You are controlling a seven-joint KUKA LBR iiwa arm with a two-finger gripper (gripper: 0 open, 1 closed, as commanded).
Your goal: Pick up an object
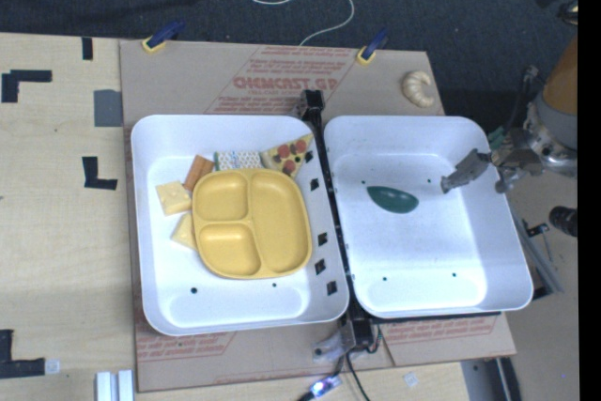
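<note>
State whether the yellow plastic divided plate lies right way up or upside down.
Right way up: the yellow plastic divided plate shows its three hollow compartments facing upward, lying in the left white bin.

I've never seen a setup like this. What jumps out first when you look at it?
The big yellow divided plate fills much of the left bin, lying over some small flat pieces. In the right bin a lone dark green object lies near the middle, and the gripper hovers at that bin's right side.

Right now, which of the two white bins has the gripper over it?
The right bin, holding the dark green object. The gripper hangs over its right side; the left bin holds the yellow divided plate.
</note>
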